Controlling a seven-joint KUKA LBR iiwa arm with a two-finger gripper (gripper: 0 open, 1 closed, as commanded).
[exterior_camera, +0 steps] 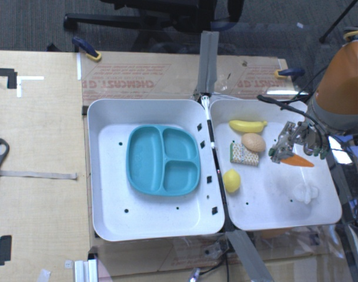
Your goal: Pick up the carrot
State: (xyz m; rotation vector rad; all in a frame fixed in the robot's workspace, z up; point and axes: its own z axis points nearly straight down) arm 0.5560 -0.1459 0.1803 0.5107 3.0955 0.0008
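Crowding bin's right wall [330, 175]: claw [289, 145], carrot [297, 161].

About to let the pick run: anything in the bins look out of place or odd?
Nothing stands out. The banana, egg, sponge and lemon lie apart in the right bin, the carrot beside the gripper; the teal plate sits flat.

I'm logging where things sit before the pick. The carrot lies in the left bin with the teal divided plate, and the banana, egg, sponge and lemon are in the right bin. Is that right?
Not quite. The camera view shows the carrot in the right bin, beside the end effector. The teal divided plate does sit in the left bin, and the banana, egg, sponge and lemon are in the right bin.
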